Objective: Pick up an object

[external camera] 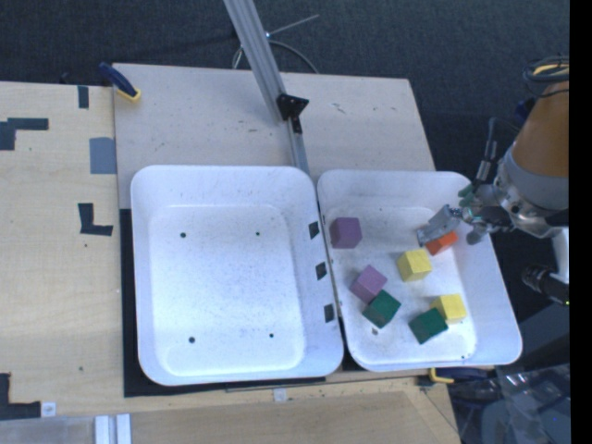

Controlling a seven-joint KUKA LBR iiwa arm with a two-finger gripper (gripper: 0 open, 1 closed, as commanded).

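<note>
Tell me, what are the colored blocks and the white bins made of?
The yellow block and purple block look like matte painted wood or foam, flat-colored without shine. The right bin looks like molded plastic: smooth, rounded rim, faint speckles.

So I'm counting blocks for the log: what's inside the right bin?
The right bin holds two purple blocks, two yellow, two green, and an orange one partly covered by the claw; anything beneath the claw is hidden.
</note>
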